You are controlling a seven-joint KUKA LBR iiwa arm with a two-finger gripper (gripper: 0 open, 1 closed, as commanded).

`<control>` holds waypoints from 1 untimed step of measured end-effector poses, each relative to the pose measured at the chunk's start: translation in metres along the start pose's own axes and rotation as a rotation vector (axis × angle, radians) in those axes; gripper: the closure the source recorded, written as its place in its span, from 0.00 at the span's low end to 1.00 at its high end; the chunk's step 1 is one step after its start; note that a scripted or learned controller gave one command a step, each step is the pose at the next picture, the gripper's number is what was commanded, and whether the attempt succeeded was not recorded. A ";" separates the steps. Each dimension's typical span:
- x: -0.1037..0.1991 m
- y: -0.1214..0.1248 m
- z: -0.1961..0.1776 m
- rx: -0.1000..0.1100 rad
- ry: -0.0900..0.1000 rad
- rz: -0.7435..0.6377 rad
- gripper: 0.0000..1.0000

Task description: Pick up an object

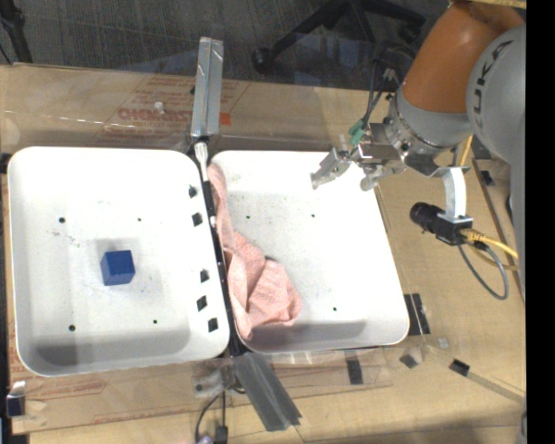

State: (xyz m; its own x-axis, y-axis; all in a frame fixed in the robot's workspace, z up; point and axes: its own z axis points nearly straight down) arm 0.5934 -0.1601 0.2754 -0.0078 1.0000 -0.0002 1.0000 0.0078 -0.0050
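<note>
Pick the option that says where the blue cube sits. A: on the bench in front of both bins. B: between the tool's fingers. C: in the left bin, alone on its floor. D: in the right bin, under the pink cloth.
C: the blue cube sits on the floor of the left bin, apart from the pink cloth, which lies in the right bin.

Robot lab: bench (pixel 92 91), white bins (pixel 37 169), arm (pixel 462 54).
</note>
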 end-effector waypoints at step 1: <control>0.025 0.061 0.151 0.001 0.001 -0.254 0.00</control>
State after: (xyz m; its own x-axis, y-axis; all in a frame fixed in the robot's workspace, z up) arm 0.6536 -0.1345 0.1242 -0.2586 0.9660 0.0021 0.9660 0.2586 -0.0054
